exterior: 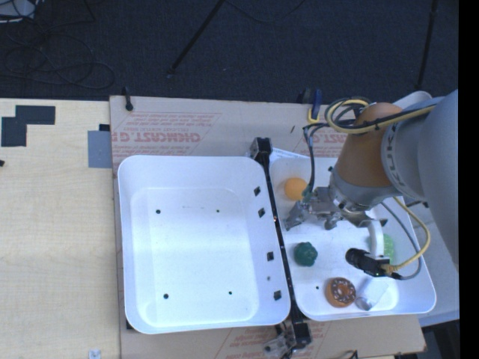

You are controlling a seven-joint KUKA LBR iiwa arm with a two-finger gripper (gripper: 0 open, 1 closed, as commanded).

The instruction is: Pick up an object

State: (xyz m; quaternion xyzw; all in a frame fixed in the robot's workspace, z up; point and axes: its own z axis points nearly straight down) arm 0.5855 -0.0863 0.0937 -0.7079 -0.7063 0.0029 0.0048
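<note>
- Two shallow white bins, side by side on a cardboard sheet (187,126): left bin (194,260) and right bin (410,305), their inner rims touching along a black strip (275,234).
- Three loose objects counted, all in the right bin: one orange ball (294,188), one green lump (304,254), one round orange-brown disc (340,292) that looks like a doughnut.
- One arm (374,155), one gripper (298,214).
- Left bin: white floor with a few small dark spots.
- Right bin layout: ball near the far left corner, close to the dividing strip; green lump nearer the middle of the left side; disc near the front wall. The three are apart from one another.
- Arm pose: enters from the right, orange band above the right bin, wrist bent down and toward the strip.
- Gripper sits low over the right bin's left side, between ball and green lump, just beside the ball.
- Gripper opening: cannot tell from this angle. No object is seen held in it.
</note>
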